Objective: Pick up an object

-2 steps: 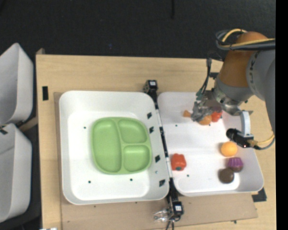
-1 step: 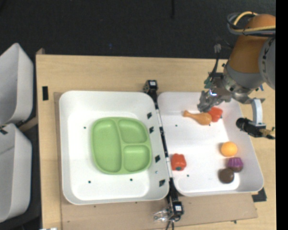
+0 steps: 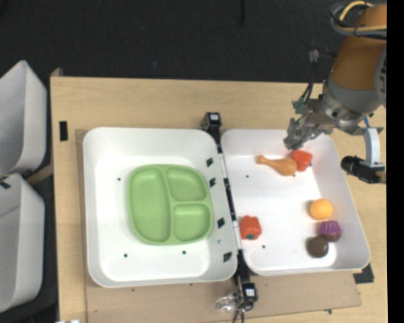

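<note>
The green divided plate [image 3: 169, 202] sits in the bin well left of the gripper [image 3: 295, 140], whose finger spread I cannot tell. Just below it lie an orange drumstick [image 3: 277, 163] and red piece [image 3: 301, 158], touching.

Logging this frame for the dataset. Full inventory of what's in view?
bench: 1, light wood, under both bins
left bin: 1, white, shallow
right bin: 1, white, shallow, beside the left one
tray: 1, green, three compartments, middle of left bin
drumstick: 1, orange-tan, far part of right bin
red toy: 1, red, touching the drumstick's right end
pepper: 1, red-orange, near left edge of right bin
orange ball: 1, orange, right side of right bin
purple toy: 1, purple, just nearer than the ball
brown toy: 1, dark brown, near right corner
arm: 1, grey with orange band, from the right
gripper: 1, grey, above the drumstick and red toy
</note>
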